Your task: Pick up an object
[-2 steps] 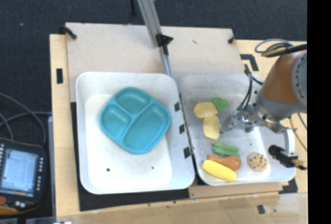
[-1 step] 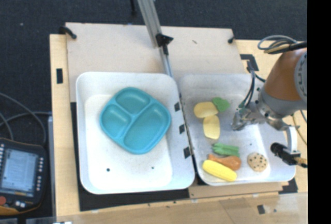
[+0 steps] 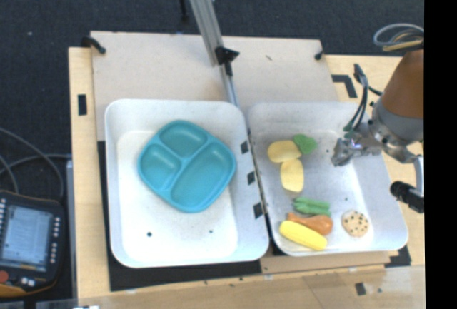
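Camera view: pincer above right bin, no object grasped

Metal two-finger pincer (image 3: pixel 343 155) hovers over the shallow white right bin (image 3: pixel 382 179); I cannot tell its state, too small and blurred. Nothing visibly held. Candidate objects lie to its left and below: pale yellow rounded toy piece (image 3: pixel 283 151) with green leaf-like piece (image 3: pixel 305 143) touching it, second pale yellow piece (image 3: pixel 292 175) just under, green bean-like toy (image 3: pixel 311 205), orange carrot-like toy (image 3: pixel 312 220), bright yellow banana-like toy (image 3: pixel 303 235), speckled round cookie toy (image 3: pixel 355 223). Blue sectioned plastic plate (image 3: pixel 187 165) sits far left in the other bin. Best bet, in my judgement: pick the cookie or a lone yellow piece, centre over it, descend straight, avoid the crowded carrot-bean-banana cluster.
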`<state>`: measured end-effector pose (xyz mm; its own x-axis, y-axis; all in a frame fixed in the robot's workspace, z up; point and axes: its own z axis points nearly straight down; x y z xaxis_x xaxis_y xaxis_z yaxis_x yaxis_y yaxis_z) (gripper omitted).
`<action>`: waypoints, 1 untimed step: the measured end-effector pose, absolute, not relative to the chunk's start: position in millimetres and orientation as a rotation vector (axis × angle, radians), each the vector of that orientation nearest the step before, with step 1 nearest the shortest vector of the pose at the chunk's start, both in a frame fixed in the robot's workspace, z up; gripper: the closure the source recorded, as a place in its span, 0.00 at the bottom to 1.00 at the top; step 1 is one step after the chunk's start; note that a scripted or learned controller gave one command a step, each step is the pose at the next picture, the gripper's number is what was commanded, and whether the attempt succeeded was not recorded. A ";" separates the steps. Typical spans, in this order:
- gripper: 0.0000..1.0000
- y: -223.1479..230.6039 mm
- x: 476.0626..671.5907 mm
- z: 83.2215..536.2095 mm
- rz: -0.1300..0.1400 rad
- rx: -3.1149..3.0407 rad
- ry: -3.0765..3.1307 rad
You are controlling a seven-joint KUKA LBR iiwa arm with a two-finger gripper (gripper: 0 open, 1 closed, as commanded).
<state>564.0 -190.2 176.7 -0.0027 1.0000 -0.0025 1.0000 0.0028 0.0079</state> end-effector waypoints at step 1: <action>1.00 -185.7 570.8 238.6 0.007 2.211 2.220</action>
